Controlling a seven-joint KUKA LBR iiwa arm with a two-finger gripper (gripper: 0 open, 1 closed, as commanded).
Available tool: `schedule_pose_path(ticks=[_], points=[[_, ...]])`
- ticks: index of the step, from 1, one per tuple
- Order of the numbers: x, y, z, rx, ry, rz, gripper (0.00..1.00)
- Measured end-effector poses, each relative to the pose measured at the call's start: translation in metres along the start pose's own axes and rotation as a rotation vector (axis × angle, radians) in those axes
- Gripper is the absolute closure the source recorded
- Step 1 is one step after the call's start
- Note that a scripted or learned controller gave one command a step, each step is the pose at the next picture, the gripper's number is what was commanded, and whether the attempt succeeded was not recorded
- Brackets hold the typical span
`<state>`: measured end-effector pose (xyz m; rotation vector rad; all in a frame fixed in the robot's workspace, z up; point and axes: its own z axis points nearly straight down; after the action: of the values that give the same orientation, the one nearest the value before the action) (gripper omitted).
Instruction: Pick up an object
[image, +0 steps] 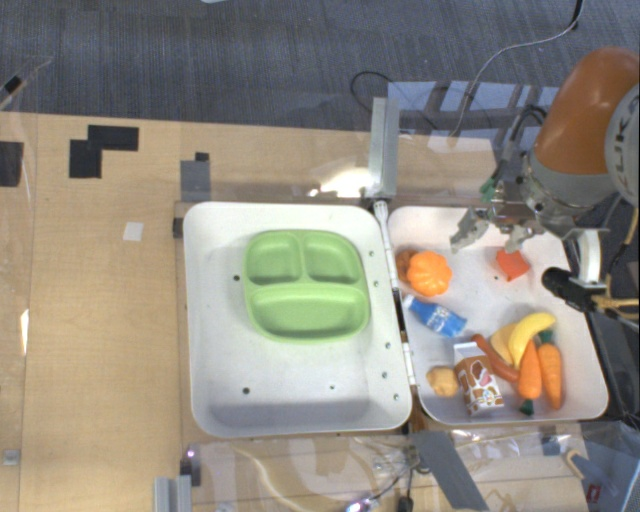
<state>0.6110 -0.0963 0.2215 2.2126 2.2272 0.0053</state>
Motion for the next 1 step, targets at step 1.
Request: schedule_pose_path(ticks=[1], points=[[0.0087, 0.022, 0.1226, -0.009, -0.001, -0.096, 0.0]])
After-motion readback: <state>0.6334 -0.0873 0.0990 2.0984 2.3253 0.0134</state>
